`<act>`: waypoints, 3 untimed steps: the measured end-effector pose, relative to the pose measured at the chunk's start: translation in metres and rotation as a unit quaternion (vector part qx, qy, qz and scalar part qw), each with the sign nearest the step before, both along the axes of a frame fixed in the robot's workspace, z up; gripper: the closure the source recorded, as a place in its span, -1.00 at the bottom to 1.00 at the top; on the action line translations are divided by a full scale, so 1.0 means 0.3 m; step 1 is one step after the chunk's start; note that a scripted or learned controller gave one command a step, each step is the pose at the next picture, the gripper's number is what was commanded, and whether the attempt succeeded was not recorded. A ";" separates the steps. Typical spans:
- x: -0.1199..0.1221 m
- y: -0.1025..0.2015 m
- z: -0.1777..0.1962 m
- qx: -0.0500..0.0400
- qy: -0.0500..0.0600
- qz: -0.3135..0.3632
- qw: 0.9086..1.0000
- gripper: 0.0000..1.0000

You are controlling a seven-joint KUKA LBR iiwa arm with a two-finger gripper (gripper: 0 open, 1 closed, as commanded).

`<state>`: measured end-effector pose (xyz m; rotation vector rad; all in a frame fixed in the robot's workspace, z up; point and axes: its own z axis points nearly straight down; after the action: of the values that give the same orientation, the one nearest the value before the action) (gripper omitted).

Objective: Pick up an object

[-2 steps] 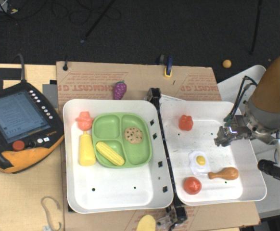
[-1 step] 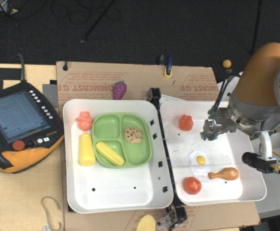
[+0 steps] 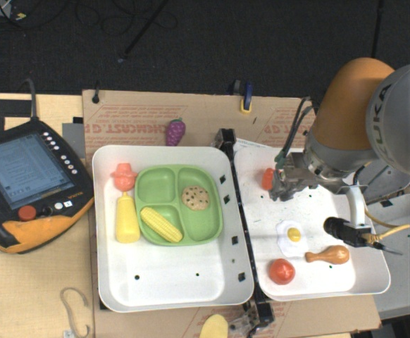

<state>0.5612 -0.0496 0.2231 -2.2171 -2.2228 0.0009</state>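
My gripper (image 3: 282,191) hangs low over the back left part of the right bin (image 3: 374,277). A small red-orange object (image 3: 268,179) sits just left of it, touching or nearly touching the fingers. Further forward in the same bin lie a fried egg (image 3: 290,236), a red tomato (image 3: 282,271) and a brown chicken drumstick (image 3: 328,255). The left bin (image 3: 163,287) holds a green divided plate (image 3: 177,204) with a cookie (image 3: 195,198) and a corn cob (image 3: 160,224), plus a yellow bottle (image 3: 126,217) and a pink-red toy (image 3: 123,177).
A teach pendant (image 3: 25,182) lies on the bench at left. A purple toy (image 3: 175,132) sits behind the left bin, and a yellow object (image 3: 214,326) lies in front of the bins. A black cable fitting (image 3: 342,229) reaches over the right bin.
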 end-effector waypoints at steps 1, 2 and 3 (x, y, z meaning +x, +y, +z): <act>0.077 0.149 0.035 0.000 -0.001 0.000 1.000 1.00; 0.132 0.313 0.056 0.001 -0.001 0.001 1.000 1.00; 0.205 0.462 -0.023 0.000 0.000 0.000 1.000 1.00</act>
<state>0.6227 0.0889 0.2163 -2.2174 -2.2222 0.0020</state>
